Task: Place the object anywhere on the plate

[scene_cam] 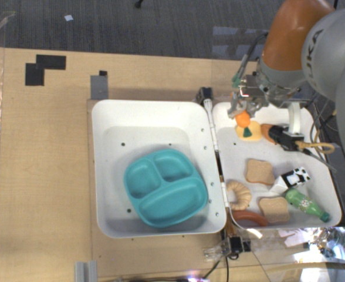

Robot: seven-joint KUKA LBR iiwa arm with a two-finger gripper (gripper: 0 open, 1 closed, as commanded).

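Observation:
A teal plate [165, 187] with three compartments lies in the left bin [111, 157], with nothing on it. In the far left corner of the right bin [331, 187], a small orange and yellow toy [247, 127] rests on the floor. My gripper [243, 109] hangs right over this toy, its tip at the toy's orange top. From this angle it is unclear whether the toy is gripped.
The right bin also holds two bread slices [259, 171] [273, 209], a pale ring-shaped pastry [239, 194], a red sausage [252, 218], a green bottle [306, 204], a black and white toy [296, 175] and an orange piece [270, 131]. The divider [215, 151] separates the bins.

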